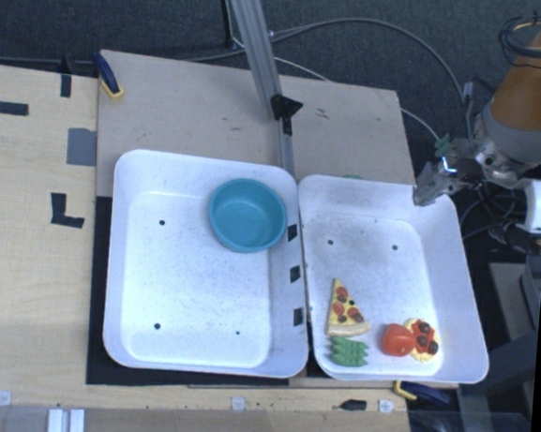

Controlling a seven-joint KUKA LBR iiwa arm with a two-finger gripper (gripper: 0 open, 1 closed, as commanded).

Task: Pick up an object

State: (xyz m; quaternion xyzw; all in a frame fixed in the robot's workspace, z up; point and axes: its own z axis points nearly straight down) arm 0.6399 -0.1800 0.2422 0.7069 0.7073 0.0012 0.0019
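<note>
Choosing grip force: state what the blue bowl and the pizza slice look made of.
Blue bowl: probably hard plastic, judging by its uniform colour and smooth, faintly glossy wall. Pizza slice: likely moulded plastic or rubber toy food, given flat painted-looking toppings and matte surface; which one is unclear.

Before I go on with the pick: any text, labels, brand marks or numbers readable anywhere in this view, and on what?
None: no word, number or brand mark reads in this view.
Blue bowl: plain, no print.
Pizza slice toy, green toy, red and yellow toy: coloured shapes, no lettering.
Black tape pieces on the bench: plain marks, not characters.
Gripper: any label too small to tell.
</note>
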